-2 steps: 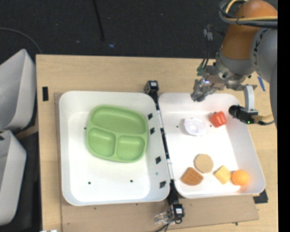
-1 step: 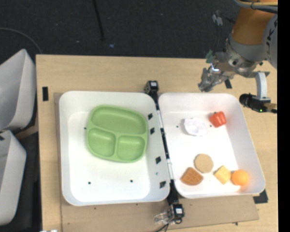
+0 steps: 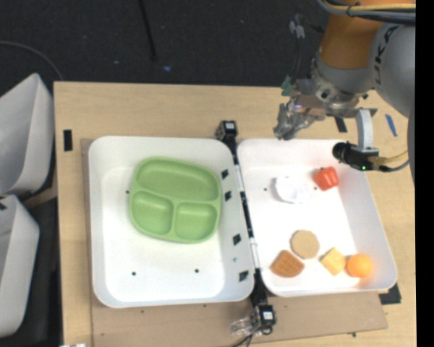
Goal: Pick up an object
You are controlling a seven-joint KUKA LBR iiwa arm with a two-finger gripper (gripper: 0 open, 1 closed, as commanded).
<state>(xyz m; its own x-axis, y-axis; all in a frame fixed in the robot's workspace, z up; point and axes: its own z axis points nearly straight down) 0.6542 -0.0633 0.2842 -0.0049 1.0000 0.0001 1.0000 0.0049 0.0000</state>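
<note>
The right bin holds a red block, a white round piece, a tan round cookie, an orange-brown wedge, a yellow block and an orange ball. My gripper hangs above the bin's far left corner, up and left of the white piece, with nothing seen between its fingers. The arm's orange band rises to the upper right.
The left bin carries a green divided plate. A black clip sits at the far end of the seam between bins. White casings stand at the left edge. A black fitting with a green light overhangs the right bin's far rim.
</note>
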